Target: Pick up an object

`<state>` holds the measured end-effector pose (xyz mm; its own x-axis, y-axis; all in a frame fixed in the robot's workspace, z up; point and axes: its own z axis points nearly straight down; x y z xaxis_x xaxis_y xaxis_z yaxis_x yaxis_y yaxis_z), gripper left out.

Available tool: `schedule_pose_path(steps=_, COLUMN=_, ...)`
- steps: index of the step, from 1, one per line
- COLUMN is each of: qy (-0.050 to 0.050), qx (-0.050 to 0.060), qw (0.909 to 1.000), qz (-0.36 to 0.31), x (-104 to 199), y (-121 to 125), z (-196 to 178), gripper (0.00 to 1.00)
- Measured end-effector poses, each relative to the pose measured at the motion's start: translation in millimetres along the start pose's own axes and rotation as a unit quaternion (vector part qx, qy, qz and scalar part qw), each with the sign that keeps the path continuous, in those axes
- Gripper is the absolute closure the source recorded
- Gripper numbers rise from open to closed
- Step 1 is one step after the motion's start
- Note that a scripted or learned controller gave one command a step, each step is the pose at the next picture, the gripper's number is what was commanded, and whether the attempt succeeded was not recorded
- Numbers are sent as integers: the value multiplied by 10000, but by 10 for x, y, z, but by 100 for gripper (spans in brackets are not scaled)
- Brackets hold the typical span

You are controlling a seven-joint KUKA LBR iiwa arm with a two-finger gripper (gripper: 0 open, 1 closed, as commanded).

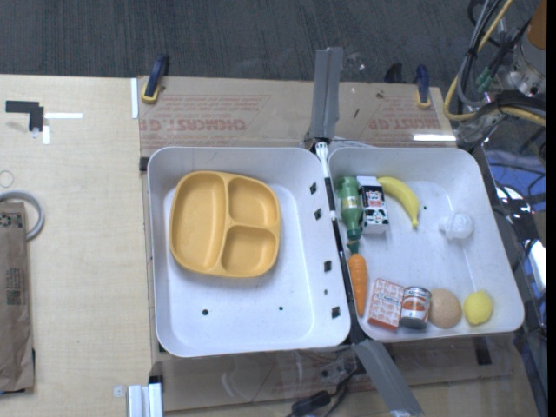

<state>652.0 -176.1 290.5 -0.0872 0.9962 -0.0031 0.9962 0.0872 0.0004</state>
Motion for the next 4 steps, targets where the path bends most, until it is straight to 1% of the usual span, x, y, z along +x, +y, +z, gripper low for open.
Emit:
schedule_pose_path(steps=1, qy=1, qx=6, qw=10000, qz=-2, x=3, y=-1, z=6, gripper=0)
schedule_pose_path(steps=2, qy=6, qx=-3, qw=9833, qz=-1822, x=247, y=-4, z=719, gripper=0)
schedule_pose_path(steps=3, qy=4, qx=-12, qw=9654, qz=-2608, x=81, y=-345, z=1940, gripper=0)
schedule_pose_path(steps=4, qy=-9, qx=-32, qw=9659, qz=-2588, x=61, y=-337, z=1834, gripper=100)
